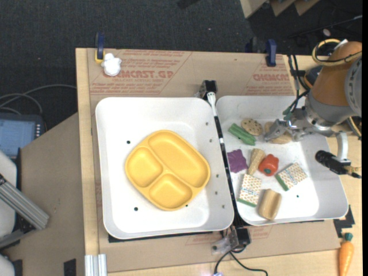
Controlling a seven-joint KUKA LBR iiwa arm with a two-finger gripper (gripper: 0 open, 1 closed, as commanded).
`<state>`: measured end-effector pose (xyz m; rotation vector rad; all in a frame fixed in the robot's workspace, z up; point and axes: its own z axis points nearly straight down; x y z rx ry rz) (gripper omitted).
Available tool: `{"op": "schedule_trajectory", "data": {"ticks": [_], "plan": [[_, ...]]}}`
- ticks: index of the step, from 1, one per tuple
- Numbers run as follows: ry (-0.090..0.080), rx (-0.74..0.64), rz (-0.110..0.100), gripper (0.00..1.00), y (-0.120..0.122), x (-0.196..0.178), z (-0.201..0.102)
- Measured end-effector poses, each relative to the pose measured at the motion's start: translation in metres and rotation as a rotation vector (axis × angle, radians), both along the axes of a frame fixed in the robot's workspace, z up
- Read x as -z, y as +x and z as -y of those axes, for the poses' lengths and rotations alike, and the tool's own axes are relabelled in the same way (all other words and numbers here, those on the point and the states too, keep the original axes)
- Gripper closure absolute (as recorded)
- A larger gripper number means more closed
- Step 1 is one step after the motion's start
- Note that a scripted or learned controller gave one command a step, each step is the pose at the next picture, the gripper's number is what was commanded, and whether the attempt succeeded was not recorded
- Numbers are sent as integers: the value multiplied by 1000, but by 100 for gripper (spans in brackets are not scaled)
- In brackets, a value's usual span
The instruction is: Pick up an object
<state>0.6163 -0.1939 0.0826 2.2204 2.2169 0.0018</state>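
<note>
Overhead, the bench (149, 68) carries two shallow white bins side by side, and the right bin (328, 209) serves as the landmark for everything else; the left bin (109, 154) sits touching its left wall and holds a yellow divided plate (167, 168) lying flat near that bin's middle; inside the right bin, a green pod-shaped piece (241, 134) lies slanted near the upper left corner, with a speckled round cookie (251, 125) just beside it toward the back wall; a purple piece (236, 160) rests close to the left wall, a tan wedge (256, 160) leans just beside it, and a red tomato-like piece (268, 164) touches the wedge's right side near the bin's centre; a patterned packet (291, 176) lies tilted to the right of the red piece, a second patterned packet (250, 189) sits toward the front left, and a tan bread-like cylinder (269, 203) lies near the front wall; the gripper (282, 130) hangs low over the bin's back half, close to the cookie, on the grey arm (333, 91) with its orange band reaching in from the right; whether the fingers are spread or closed I cannot tell, as they blur into a tan shape beneath them.
</note>
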Motion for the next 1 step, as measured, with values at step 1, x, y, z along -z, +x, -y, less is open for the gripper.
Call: {"op": "schedule_trajectory", "data": {"ticks": [1], "plan": [[-1,-1,4,100,0,-14,-1]]}}
